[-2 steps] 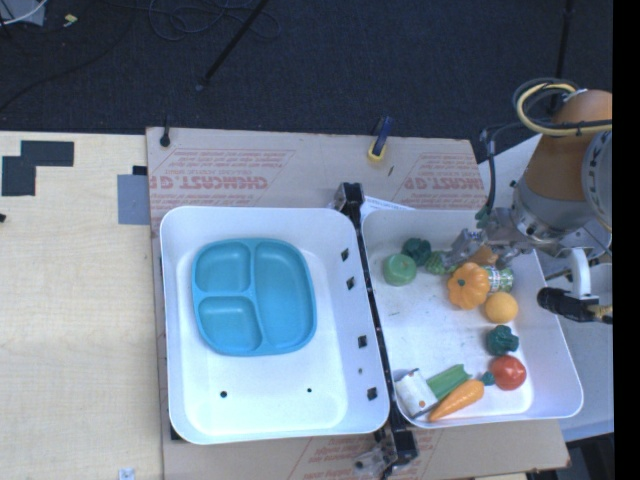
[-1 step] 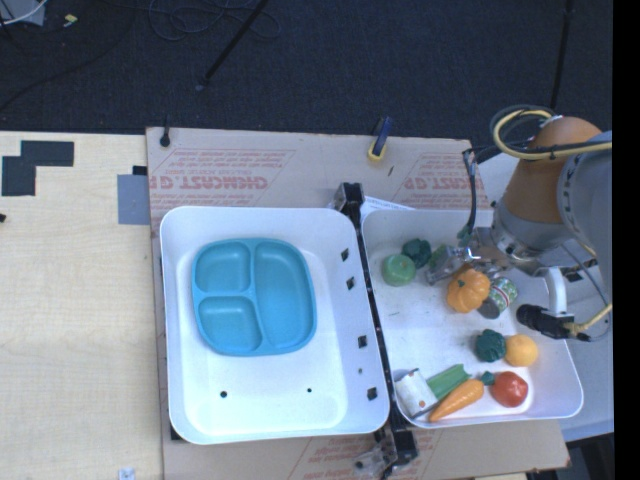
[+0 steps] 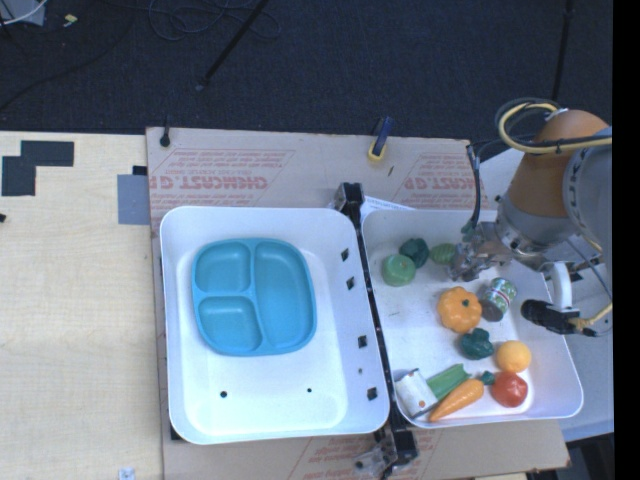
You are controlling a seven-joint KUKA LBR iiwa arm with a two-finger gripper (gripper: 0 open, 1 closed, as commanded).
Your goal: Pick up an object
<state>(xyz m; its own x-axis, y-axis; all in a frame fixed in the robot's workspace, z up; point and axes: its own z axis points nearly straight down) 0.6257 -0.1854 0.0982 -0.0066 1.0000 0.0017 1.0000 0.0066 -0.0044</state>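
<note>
Pumpkin [image 3: 460,309] in right bin [image 3: 570,398], just below-left of jaws [image 3: 470,260]; jaw state unclear.

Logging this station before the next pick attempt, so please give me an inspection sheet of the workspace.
Surface: two white bins side by side, left bin, right bin, on a cardboard sheet.
Job's things: in the right bin, orange pumpkin, carrot, red tomato, small can, green toys.
Clutter: blue divided tray in the left bin.
Grippers: gripper low over the right bin's far side; nothing seen between its fingers.
Cables: yellow loop on the arm; dark leads on the floor.
Surroundings: dark carpet, yellow clamp.
</note>
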